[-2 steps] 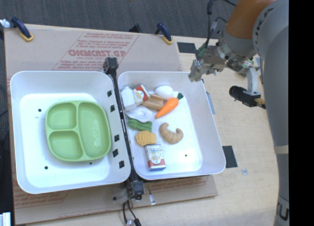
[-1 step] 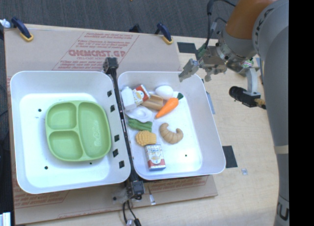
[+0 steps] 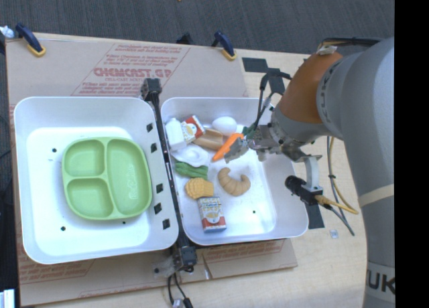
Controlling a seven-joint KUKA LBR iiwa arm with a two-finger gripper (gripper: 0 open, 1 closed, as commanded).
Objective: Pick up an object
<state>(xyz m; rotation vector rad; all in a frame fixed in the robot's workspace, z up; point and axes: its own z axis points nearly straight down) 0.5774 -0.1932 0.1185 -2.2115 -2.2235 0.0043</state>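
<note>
So we looked at the gripper (image 3: 242, 144) first: it sat low over the right bin (image 3: 285, 223), and the orange carrot (image 3: 226, 146) ran at a slant right up to its tips, but we honestly couldn't tell if the claw was clamped on it, just touching it, or how far apart it stood, since the wrist and its cables blocked that spot. Relative to the carrot, the croissant (image 3: 234, 181) lay just below, the waffle cracker (image 3: 199, 187) below and left, the small carton (image 3: 212, 214) further down, the white egg (image 3: 225, 124) just above. A green leafy piece (image 3: 192, 169) sat half under other stuff. The green divided plate (image 3: 106, 177) was well off left in the left bin (image 3: 30, 233).
</note>
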